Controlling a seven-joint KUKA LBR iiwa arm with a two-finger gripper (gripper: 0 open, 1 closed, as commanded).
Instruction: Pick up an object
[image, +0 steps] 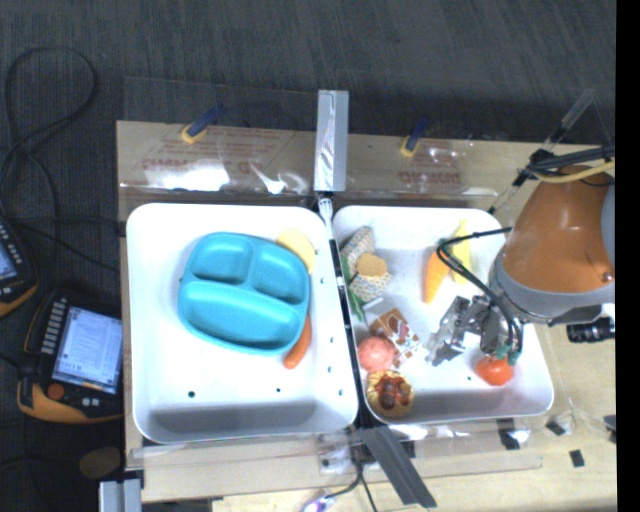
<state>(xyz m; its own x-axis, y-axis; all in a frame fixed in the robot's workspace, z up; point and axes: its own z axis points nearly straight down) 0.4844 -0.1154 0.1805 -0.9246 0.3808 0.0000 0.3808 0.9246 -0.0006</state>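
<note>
My gripper (455, 335) hangs low over the right bin (520, 400), under the orange band of the arm at the right. Its fingers look slightly apart, with nothing between them. A red tomato (494, 371) lies just to its right, near the bin's front right corner. An orange-yellow wedge (434, 277) and a yellow piece (457, 245) sit behind the gripper. Left of it are a small red-and-white packet (393, 329), a pink-red apple (376, 353) and a brown muffin-like item (390, 392). A patterned box with a tan round piece (366, 268) is at the bin's back left.
The left bin (160, 400) holds a blue divided plate (245, 290), a yellow item (296, 245) at its back right edge and an orange carrot (299, 345) at its right. A ridge separates the two bins. Cables and a tablet lie on the floor at left.
</note>
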